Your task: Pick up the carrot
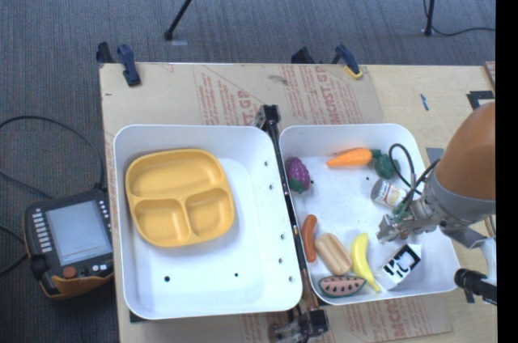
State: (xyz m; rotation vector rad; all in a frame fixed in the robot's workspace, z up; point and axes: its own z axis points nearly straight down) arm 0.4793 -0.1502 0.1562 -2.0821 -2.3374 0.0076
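In the right bin (366,131), the carrot (350,158) lies clear of the claw (394,226) (grip unclear).

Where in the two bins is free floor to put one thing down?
Left white bin: bare floor below and right of the yellow divided plastic plate. Right white bin: a small patch between the purple toy grapes and orange carrot; its lower part is crowded.

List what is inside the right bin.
The right bin holds a carrot, purple grapes, a sausage, a bread roll, a banana, a watermelon slice, a small jar and a black-and-white block. The arm covers its right side.
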